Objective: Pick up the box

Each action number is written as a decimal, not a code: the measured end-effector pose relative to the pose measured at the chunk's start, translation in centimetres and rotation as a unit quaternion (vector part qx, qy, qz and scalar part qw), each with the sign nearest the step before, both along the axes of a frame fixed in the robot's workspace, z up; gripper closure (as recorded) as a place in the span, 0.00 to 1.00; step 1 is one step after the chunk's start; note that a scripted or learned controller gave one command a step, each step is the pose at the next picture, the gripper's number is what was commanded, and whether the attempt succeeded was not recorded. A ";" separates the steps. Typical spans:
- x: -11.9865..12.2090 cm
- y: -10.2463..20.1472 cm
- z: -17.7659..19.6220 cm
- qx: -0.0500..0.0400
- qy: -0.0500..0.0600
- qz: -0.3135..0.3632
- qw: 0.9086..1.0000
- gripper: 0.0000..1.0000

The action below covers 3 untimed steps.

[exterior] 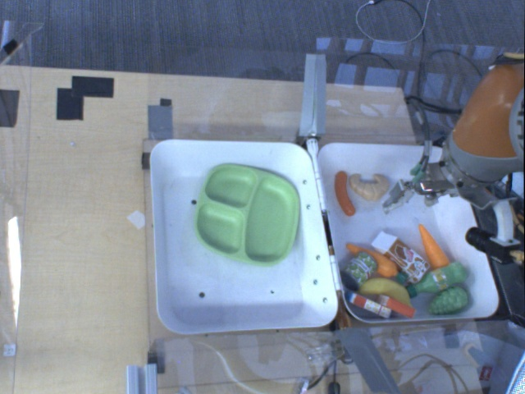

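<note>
Left white bin [172, 245] holds one green three-compartment plate [248, 213], lying flat near the bin's centre. Right white bin [484, 245] holds a red sausage [344, 194] beside a tan croissant [368, 186] toward its far side, and, crowded at its near end, two carrots [432, 246] [376, 259], a yellow banana [385, 288], a green bottle [438, 279], a dark green leafy item [448, 300] and a red tube [379, 305]. The wooden bench [74, 236] carries black tape patches [82, 95] at its far left.
</note>
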State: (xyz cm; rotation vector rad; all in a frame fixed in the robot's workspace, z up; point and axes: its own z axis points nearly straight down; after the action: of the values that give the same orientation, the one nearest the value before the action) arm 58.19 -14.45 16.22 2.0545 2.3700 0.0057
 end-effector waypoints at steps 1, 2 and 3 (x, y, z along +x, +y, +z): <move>5.2 -4.0 -5.0 0.000 0.000 -0.005 1.000 0.00; 5.1 3.9 -7.4 0.001 -0.002 -0.031 1.000 0.00; 8.9 3.6 -7.4 0.000 -0.001 -0.038 0.999 0.00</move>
State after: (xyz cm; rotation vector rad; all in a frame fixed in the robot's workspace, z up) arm 67.13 -10.85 8.79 2.1409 2.2899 0.0081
